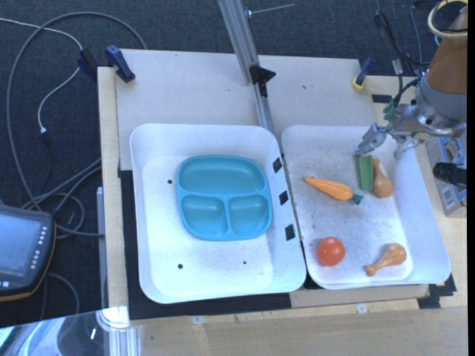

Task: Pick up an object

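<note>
Nearest us, in the right bin [423, 228], we see a red tomato [331, 251] and, to its right, a tan drumstick [387, 257] by the front rim. Further back lies an orange carrot [329, 188], its green tip pointing right. Just beyond it a green block [365, 173] stands touching a second tan drumstick [381, 182]. The gripper [386, 141] hangs over that pair with its fingers spread wide, holding nothing. In the left bin [148, 199] we find a blue divided plate [223, 196], well apart from the arm.
</note>
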You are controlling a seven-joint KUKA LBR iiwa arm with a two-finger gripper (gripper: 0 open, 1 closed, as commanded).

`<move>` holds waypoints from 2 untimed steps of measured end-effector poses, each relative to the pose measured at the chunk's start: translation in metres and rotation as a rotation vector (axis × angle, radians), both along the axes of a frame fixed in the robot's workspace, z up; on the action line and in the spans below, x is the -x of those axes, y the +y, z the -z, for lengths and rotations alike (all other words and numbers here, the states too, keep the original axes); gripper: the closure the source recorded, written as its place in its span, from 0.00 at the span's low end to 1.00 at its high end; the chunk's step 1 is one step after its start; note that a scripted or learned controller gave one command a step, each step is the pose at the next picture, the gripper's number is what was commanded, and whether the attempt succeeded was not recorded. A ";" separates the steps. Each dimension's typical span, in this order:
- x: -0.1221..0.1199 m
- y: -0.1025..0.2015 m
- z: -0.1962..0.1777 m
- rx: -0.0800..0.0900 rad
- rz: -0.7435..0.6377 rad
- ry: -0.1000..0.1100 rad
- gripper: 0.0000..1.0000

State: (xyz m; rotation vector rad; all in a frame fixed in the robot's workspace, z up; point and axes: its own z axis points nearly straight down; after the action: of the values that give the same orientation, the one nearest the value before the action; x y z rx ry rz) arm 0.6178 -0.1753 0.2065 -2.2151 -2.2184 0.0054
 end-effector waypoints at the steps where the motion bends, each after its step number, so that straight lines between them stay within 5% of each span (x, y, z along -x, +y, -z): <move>1: 0.008 0.002 0.045 0.000 0.001 0.000 0.00; 2: 0.015 0.005 0.106 0.000 0.001 0.001 0.00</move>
State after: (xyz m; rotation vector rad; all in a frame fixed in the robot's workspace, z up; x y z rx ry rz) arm 0.6025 -0.1706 0.1005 -2.2163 -2.2164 0.0059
